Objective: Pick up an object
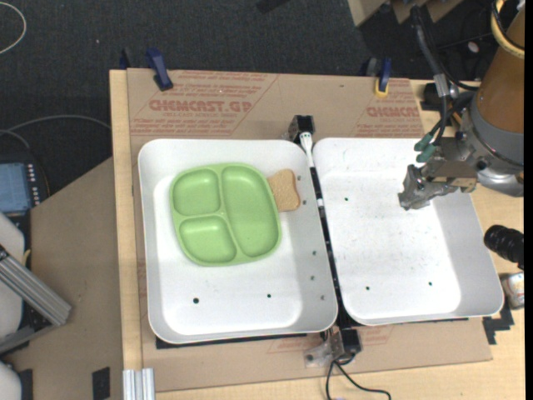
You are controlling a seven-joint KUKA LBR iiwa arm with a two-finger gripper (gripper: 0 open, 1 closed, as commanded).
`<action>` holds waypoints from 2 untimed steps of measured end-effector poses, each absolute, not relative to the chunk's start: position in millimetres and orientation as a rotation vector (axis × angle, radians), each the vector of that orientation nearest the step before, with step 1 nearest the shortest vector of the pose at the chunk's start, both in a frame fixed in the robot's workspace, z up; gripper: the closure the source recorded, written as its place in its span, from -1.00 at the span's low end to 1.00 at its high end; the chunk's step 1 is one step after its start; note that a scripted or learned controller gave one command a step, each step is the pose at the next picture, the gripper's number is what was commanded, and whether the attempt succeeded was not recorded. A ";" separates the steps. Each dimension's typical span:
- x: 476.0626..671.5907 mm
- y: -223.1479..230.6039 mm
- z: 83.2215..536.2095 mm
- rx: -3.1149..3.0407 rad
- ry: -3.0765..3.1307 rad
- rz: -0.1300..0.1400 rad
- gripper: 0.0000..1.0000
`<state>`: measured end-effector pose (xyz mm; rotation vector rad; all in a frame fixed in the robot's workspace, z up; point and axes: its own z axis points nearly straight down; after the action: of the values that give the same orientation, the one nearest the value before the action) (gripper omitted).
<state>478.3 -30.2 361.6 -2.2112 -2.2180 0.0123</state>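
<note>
A light green divided plate lies in the left bin, towards its upper half. A tan, bread-like slice rests against the plate's right rim, near the bin's right wall. My gripper hangs over the upper right part of the right bin, far from both objects. I see nothing between its fingertips.
The two white bins sit side by side on a cardboard sheet clamped to the bench. A black fitting sits at the top of the seam between the bins. The arm's wrist and cables overhang the right bin's upper right corner.
</note>
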 end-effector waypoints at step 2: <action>479.7 59.8 378.2 -2.222 -2.224 -0.005 1.00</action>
<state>479.7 59.8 378.2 -2.2219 -2.2245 -0.0049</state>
